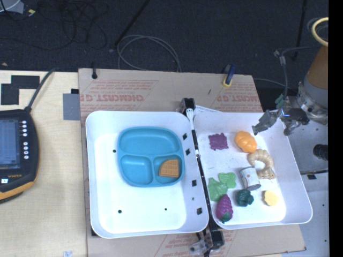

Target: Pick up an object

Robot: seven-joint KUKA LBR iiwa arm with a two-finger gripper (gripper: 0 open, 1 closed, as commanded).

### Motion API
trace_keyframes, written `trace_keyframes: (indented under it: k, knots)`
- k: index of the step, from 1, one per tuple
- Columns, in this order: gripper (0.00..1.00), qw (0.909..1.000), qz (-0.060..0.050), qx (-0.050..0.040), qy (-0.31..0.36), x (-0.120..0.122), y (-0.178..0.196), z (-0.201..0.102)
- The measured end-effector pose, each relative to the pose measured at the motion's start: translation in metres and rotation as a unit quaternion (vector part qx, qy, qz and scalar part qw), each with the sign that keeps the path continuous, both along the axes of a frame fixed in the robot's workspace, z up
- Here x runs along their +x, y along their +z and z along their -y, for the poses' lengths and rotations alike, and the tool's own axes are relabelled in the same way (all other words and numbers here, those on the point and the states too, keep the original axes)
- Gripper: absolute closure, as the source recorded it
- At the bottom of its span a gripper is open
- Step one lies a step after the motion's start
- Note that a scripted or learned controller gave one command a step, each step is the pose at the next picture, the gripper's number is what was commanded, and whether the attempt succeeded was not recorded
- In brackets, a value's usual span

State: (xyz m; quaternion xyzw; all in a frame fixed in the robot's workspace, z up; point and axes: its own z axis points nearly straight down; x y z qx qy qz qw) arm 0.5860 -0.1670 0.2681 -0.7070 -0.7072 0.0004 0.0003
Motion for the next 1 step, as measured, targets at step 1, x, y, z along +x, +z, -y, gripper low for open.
trace_keyframes:
  k: [1]
  knots:
    - [0.0, 1.0, -0.004, 0.0015, 0.002, 0.0534, -0.1127, -0.0097]
